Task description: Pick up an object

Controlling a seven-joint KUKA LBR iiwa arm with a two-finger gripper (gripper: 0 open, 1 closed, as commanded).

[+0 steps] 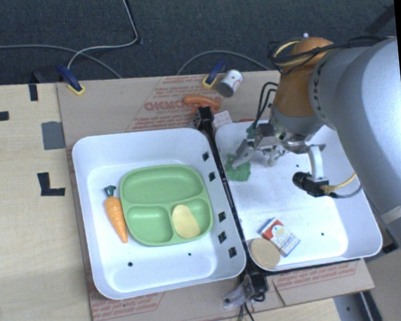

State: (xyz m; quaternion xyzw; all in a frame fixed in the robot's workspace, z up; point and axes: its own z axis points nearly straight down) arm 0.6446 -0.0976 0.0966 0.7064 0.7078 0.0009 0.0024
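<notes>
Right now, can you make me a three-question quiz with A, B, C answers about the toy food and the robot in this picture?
1. Where is the carrot?
A. in the left bin, beside the green tray
B. in the right bin
C. on the floor

2. How many sections does the green tray have?
A. one
B. three
C. six

3. What lies in the tray's lower right section?
A. a blue ball
B. a spoon
C. a pale yellow piece

Answers:
1 A, the carrot lies on the left bin floor, just left of the tray.
2 B, one wide section on top and two below.
3 C, the yellow piece rests there.
</notes>
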